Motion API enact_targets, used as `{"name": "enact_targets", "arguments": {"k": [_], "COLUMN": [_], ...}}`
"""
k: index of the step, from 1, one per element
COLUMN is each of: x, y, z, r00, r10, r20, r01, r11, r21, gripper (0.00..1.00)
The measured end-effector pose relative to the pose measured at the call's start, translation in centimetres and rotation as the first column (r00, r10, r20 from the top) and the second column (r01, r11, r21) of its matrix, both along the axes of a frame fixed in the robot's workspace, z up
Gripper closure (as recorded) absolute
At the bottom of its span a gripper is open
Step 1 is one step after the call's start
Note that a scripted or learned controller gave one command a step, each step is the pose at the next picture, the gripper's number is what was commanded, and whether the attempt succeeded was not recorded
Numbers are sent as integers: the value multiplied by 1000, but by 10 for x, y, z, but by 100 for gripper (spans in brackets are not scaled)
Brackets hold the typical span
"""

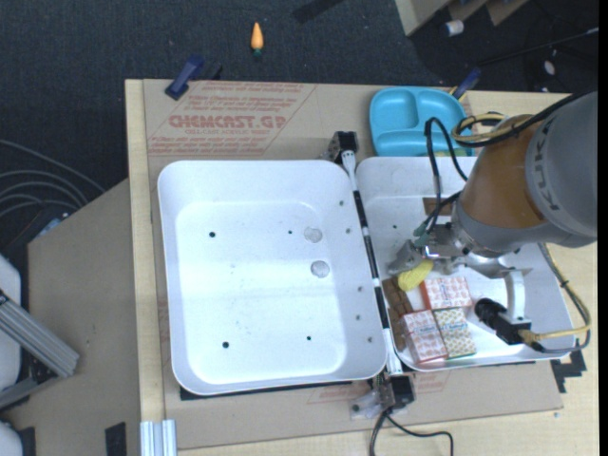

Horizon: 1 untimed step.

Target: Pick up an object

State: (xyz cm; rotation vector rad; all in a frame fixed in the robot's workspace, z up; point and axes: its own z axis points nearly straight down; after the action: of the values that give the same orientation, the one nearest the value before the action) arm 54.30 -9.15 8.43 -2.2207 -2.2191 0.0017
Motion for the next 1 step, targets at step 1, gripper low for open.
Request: {"name": "enact_targets", "arguments": {"k": [1], "x": [1], "y": [0], "z": [10], "r00": [1000], "r10": [0], "r20": [2], "r01": [0], "r11": [1000], "r21": [0], "gripper": [100]}}
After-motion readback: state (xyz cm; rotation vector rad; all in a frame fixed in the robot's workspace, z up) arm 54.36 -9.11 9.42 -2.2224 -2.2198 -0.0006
